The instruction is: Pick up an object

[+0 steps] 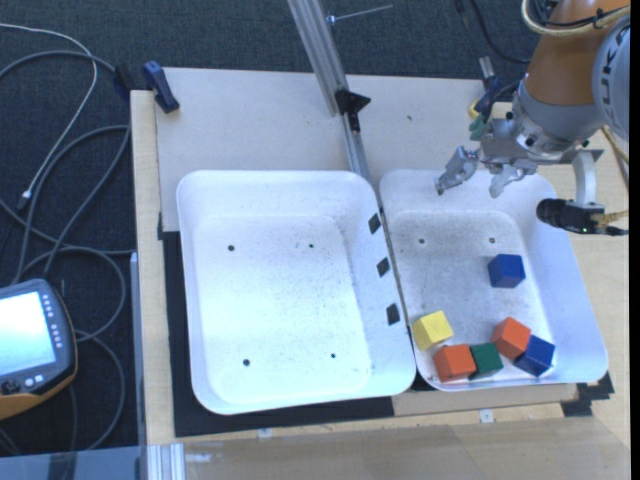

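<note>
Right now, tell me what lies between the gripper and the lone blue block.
Camera view: only bare, speckled bin floor separates the gripper from the lone blue block.

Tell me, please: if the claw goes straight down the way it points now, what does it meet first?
Probably the bare floor of the right bin near its far rim. The claw hangs open there with nothing between its fingers. The nearest block, the blue one, seems off that line, though depth is unclear.
</note>
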You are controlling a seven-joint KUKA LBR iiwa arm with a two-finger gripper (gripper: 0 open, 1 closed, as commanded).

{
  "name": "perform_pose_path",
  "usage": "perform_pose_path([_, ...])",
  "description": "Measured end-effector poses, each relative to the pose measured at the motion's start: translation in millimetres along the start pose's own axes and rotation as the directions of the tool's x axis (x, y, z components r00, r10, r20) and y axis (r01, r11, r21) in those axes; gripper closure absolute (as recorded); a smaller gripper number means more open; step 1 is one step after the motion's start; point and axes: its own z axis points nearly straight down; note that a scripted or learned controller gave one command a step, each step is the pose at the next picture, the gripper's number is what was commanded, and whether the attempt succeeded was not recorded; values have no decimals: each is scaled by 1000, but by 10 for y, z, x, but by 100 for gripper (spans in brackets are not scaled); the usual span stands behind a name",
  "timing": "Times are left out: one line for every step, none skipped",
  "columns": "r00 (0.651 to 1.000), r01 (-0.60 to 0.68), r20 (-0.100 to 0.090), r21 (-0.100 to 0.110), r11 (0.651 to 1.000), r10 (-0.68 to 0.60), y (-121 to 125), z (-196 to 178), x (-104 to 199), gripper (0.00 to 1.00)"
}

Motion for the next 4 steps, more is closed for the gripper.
perform_pose_path([1000, -9, 1, 7, 1000, 9, -524, 583, -631, 0])
perform_pose_path([1000, -5, 1, 1, 1000, 5, -901, 480, -924, 0])
perform_pose_path([1000, -3, 0, 1, 1000, 3, -1296, 487, -874, 0])
perform_pose_path([1000, -2, 1, -1, 1000, 2, -735, 971, -772, 0])
